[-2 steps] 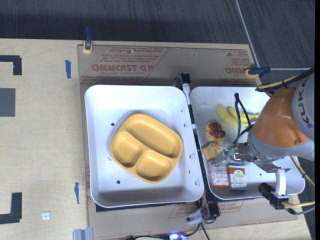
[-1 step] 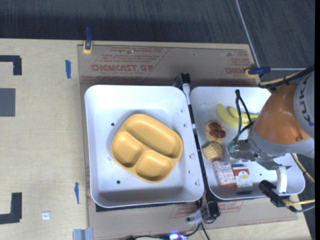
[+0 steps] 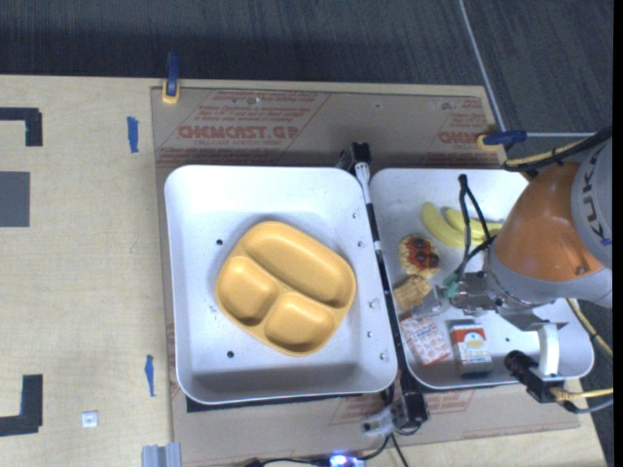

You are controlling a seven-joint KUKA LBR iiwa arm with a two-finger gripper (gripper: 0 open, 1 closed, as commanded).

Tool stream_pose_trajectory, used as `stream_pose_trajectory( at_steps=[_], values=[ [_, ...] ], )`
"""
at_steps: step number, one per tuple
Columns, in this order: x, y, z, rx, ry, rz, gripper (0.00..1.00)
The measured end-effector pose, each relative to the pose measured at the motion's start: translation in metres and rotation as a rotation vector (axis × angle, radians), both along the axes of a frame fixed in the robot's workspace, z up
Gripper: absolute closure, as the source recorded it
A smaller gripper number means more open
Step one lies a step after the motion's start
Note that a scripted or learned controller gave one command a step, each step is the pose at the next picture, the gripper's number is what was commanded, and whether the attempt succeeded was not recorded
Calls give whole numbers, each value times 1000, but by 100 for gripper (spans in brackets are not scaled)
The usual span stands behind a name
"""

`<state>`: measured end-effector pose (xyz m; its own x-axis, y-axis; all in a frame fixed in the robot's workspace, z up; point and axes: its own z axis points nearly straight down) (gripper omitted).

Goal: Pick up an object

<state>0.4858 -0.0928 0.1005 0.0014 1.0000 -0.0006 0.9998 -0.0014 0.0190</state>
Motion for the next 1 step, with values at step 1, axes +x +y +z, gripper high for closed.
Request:
stream_pose_trajectory(
  at_steps=[1],
  values=[
    [-1, 2, -11, 2, 5, 2, 0]
  ],
)
